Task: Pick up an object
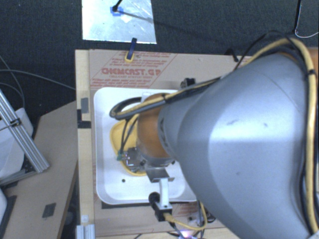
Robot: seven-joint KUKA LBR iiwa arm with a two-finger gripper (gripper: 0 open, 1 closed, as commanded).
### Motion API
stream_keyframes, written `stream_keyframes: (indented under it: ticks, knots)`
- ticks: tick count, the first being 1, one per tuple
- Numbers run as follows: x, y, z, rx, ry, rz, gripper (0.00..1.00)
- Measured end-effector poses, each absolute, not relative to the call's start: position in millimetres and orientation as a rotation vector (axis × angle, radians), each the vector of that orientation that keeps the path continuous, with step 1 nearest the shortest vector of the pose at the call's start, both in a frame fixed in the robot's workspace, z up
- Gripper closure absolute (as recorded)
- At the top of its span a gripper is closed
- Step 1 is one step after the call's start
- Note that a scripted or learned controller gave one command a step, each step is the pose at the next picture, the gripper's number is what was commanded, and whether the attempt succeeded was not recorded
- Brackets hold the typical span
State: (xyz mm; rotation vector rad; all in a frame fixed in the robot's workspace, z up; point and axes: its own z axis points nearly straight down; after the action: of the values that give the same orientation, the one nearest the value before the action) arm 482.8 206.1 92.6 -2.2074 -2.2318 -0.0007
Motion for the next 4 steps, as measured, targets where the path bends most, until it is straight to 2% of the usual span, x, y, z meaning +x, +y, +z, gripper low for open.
stream_keyframes:
  ticks: [2, 3, 4]
  knots:
    - [486.8, 200.7, 112.6, -2.214, -2.225, 0.0, 1.0]
    - [525.0, 176.5, 85.6, -2.221, -2.22, -0.005, 1.0]
    - [549.2, 169.7, 86.7, -2.211, -2.217, 0.006, 1.0]
